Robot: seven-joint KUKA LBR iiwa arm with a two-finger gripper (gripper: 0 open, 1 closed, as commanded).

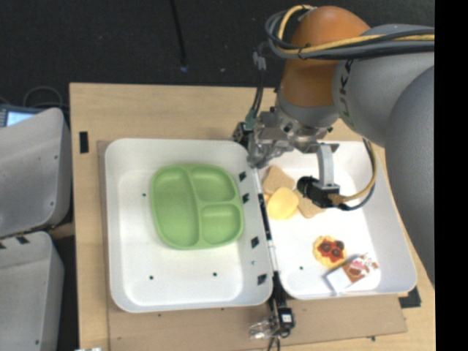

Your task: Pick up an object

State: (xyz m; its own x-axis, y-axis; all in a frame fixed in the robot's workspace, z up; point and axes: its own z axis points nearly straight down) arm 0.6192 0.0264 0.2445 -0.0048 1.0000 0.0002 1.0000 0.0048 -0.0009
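1. The arm (365,57) is reaching in from the right, passing over the far part of the right bin (387,225).
2. The gripper (257,154) is hanging at the far end of the wall between the two bins, close above a tan slice (276,178). Whether it is spread or pressed together I cannot tell, as the wrist is hiding its tips.
3. The left bin (124,269) is holding a green tray (196,207) with three compartments, lying flat near the middle.
4. In the right bin, the tan slice is lying by the dividing wall. A yellow round piece (283,205) is sitting just nearer the front, touching it.
5. Another tan piece (310,210) is peeking out at the right side of the yellow one.
6. A small pizza toy (329,249) is lying toward the front of the right bin, well apart from the gripper. A white-and-red pack (352,270) is lying just beside it, on its front right.
7. Both bins are sitting side by side on the wooden counter (88,108).
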